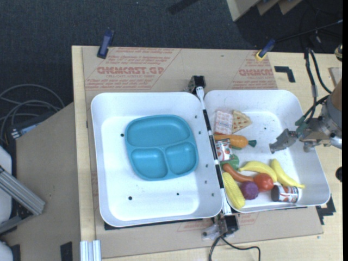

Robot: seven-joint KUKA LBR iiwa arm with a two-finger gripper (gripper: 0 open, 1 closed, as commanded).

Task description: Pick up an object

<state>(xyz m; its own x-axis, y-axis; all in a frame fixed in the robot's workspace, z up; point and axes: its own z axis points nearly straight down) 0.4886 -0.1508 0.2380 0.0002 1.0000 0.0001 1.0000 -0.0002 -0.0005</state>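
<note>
My gripper (283,141) reaches in from the right over the right bin (272,99), above a bare patch of its floor. Nothing shows in it. Just below it lie two yellow bananas (262,168), the nearer one (284,173) a short way from the tip. Left of it lies an orange carrot (237,141). A red tomato (265,182), a purple grape (250,190), a yellow corn cob (234,191) and a small bottle (286,194) on its side crowd the bin's front. A cracker pack (223,121) and a pizza slice (241,120) lie at the back left.
The left bin (109,162) holds a blue divided plate (161,146). A black divider rail (209,145) runs between the bins. Cables hang at the far right by the arm (326,126). Brown cardboard (136,69) surrounds both bins.
</note>
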